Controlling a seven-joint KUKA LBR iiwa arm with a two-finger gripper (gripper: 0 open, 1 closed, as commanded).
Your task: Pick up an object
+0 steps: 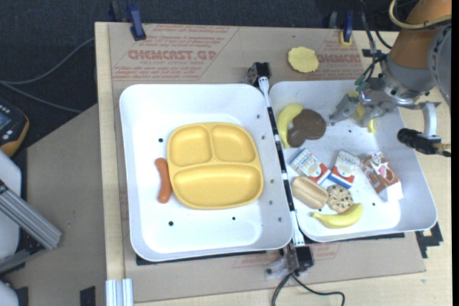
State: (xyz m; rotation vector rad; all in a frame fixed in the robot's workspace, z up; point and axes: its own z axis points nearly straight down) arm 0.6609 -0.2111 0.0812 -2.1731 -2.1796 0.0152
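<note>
Glossy white bins (143,226), rounded yellow tray (214,165)

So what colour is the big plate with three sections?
Yellow: the three-section plastic plate shows clearly in the camera view.

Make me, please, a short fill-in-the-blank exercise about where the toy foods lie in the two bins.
1. The sausage lies in the ____ bin.
2. The divided plate is coloured ____.
3. The cookie touches the ____ below it.
4. The gripper is above the ____ bin.

Missing words: left; yellow; banana; right
</note>
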